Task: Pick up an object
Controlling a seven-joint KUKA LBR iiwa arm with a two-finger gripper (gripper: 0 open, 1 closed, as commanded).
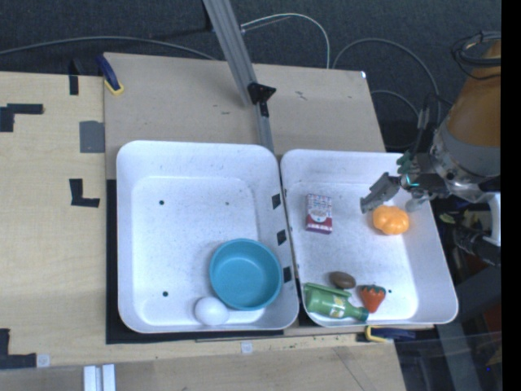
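Look at your gripper (pixel 396 192) first: it hangs over the right bin (pixel 431 267), near that bin's far right corner, and its two dark fingers are spread apart with nothing between them. One finger (pixel 379 193) sticks out to the left and points down toward the bin floor. The other finger sits closer to the arm. Just below the gripper you can see a small orange fruit (pixel 391 220) lying on the white floor of the right bin. The fruit is very near the finger tips, but you cannot tell if they touch it. The arm (pixel 480 120) comes in from the right side, with its orange band up high and a grey wrist under it. In the middle of the right bin lies a little red and white box (pixel 319 213), flat on the floor and well apart from the fruit. Along the near edge of that bin you can see a green bottle (pixel 332 303) lying on its side. Just beside it sits a small brown lump (pixel 343 280) and a red strawberry (pixel 373 296) with a green top. The left bin (pixel 138 218) holds a blue bowl (pixel 244 273) standing upright near its near right corner. A white ball (pixel 211 309) rests right next to the bowl, by the bin's near wall. Both bins sit side by side on a wooden bench (pixel 179 96). A grey pole (pixel 232 39) slants down from the top and ends behind where the two bins meet.
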